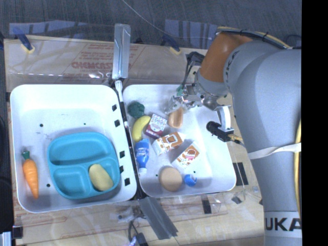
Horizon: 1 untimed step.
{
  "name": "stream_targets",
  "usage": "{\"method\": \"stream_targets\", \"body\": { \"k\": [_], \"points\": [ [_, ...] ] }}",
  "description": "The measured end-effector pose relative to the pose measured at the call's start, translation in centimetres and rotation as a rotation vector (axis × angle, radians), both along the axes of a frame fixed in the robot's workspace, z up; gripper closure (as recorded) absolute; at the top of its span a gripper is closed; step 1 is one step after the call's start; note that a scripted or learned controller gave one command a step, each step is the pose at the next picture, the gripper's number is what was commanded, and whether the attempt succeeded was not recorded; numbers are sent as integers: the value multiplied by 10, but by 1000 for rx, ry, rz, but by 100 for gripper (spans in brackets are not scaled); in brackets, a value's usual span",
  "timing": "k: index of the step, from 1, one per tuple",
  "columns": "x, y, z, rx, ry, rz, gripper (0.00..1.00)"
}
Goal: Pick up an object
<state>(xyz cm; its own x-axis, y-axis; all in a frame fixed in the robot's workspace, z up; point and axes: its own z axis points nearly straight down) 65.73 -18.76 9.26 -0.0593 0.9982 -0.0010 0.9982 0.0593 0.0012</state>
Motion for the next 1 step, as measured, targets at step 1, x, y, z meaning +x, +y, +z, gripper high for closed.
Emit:
{"method": "stream_targets", "body": {
  "k": [1],
  "points": [
    [-12, 36, 121, 0, -8, -46, 100]
  ]
}}
